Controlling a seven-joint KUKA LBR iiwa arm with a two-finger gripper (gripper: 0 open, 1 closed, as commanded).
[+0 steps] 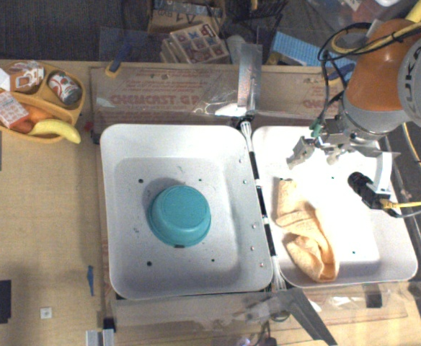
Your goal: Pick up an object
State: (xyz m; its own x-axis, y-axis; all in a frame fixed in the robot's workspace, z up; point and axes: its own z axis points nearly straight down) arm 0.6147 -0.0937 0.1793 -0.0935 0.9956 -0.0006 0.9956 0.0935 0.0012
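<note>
Cloth (308, 236) lies crumpled in the right bin (398, 262), toward six o'clock. Gripper (313, 150) hangs above at twelve o'clock, fingers spread wide and holding nothing, probably ready to drop down.

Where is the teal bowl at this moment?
The bowl lies upside down near the middle of the left bin, apart from its walls. The cloth is in the right bin.

arm (405, 63): grey | orange band | black cables | yellow cable
</note>
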